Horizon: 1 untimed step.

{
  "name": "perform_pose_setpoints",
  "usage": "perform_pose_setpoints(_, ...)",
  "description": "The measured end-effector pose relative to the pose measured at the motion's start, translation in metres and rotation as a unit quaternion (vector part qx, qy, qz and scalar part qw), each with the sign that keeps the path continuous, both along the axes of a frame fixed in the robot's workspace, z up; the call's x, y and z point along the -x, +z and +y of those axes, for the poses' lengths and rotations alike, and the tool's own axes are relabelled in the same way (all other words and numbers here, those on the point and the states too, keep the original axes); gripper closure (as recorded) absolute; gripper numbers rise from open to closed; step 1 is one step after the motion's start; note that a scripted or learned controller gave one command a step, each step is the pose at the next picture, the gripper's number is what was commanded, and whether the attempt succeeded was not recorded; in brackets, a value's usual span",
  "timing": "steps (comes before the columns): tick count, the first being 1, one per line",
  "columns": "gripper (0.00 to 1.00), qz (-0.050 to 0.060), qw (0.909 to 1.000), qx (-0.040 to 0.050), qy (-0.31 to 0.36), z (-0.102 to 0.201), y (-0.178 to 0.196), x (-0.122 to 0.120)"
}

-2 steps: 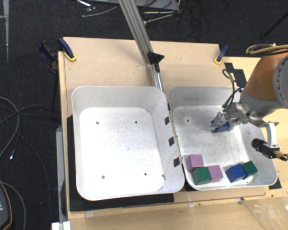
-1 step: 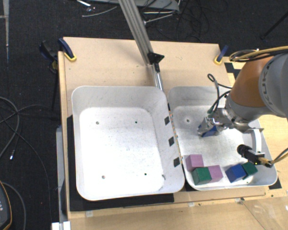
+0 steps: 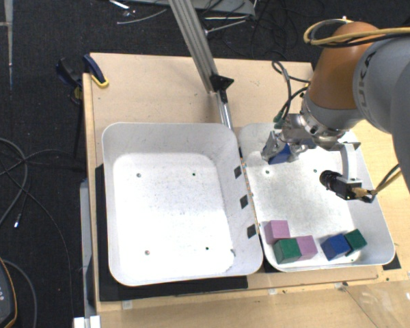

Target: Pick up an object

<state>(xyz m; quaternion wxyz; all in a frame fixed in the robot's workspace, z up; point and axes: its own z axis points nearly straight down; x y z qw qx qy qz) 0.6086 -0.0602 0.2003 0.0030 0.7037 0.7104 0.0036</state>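
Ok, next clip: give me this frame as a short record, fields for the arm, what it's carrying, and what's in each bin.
arm: reaches in from the right, over the right bin
end effector: above the bin's far left part
held: a blue object shows between its fingers
right bin contents: pink block, green block, purple block, blue block, dark green block, all along the near edge
left bin: bare white floor

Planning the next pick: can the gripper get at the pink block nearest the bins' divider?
Probably yes: the pink block lies uncovered in the right bin, open above, though a green block touches it. The gripper hovers nearby.
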Motion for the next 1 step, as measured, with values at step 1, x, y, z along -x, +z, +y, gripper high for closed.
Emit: perform_pose_setpoints(1, 1.00, 0.004, 1.0000, -0.0010, 0.000, 0.0932, -0.0055, -0.0143)
